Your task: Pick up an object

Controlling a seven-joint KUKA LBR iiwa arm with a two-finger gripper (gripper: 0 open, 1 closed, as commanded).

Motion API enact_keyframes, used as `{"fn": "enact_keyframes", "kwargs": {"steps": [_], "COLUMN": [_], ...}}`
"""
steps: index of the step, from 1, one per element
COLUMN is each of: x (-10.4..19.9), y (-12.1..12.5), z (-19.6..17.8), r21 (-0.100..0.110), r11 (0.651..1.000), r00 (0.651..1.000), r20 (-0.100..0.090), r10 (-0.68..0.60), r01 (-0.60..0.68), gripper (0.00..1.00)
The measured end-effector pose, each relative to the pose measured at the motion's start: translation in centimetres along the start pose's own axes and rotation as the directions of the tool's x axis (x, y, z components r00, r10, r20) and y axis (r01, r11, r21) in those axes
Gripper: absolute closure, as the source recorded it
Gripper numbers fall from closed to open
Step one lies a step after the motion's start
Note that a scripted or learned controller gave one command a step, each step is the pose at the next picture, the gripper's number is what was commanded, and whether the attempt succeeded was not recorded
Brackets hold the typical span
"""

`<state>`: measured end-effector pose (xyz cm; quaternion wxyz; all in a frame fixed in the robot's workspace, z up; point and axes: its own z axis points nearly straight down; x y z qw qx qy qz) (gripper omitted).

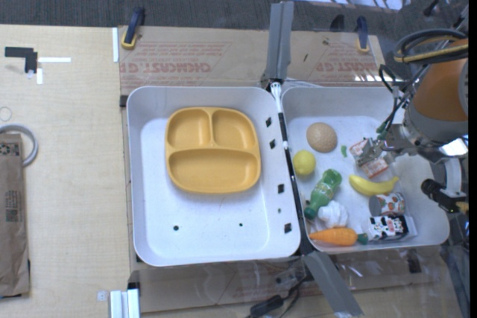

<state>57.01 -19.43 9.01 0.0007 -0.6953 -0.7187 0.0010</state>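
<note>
In the camera view, the gripper [370,154] hangs just above the banana [373,184] in the right bin [425,234]; whether it is wide or narrow cannot be told. The banana looks light, firm and smooth, best taken across its middle. The arm [440,97] leans in from beyond the banana's right.

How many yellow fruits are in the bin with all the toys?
2. A lemon sits near the right bin's left wall, above the green bottle. A banana lies further right, near the gripper. More could hide under the arm.
</note>
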Motion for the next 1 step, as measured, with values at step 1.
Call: {"fn": "enact_keyframes", "kwargs": {"steps": [1], "x": [3.38], "y": [-5.64], "z": [-9.61], "r21": [0.004], "r11": [0.983], "r00": [0.983], "r20": [0.001], "r10": [0.181], "r01": [-0.181], "gripper": [1.00]}}
